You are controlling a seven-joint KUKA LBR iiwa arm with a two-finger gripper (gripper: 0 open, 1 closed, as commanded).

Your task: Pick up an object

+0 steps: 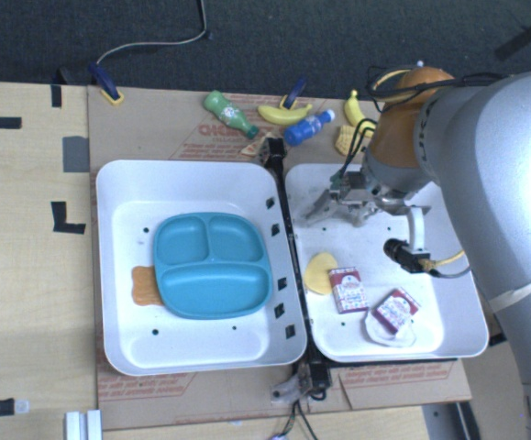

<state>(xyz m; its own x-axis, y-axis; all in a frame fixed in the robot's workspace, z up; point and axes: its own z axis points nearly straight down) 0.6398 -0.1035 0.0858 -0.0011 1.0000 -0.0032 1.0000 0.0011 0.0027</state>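
My gripper (338, 213) hangs over the upper left part of the right bin (458, 337). Its two metal fingers (315, 211) are spread apart, open, with bare white bin floor between them. Below it in the same bin lie a pale yellow round piece (320, 273), a small red and white carton (346, 291), and a second red and white carton (395, 311) resting on a white item (389, 333). None of these touches the gripper. The left bin (118, 200) holds a blue divided plate (212, 264) with an orange-tan piece (143, 285) poking out at its left edge.
Behind the bins, on the cardboard, lie a green bottle (230, 114), a banana (285, 113), a blue bottle (307, 127), a second banana (353, 108) and a yellow item (346, 140). The grey arm (485, 172) covers the right bin's right side. A black divider (283, 236) runs between the bins.
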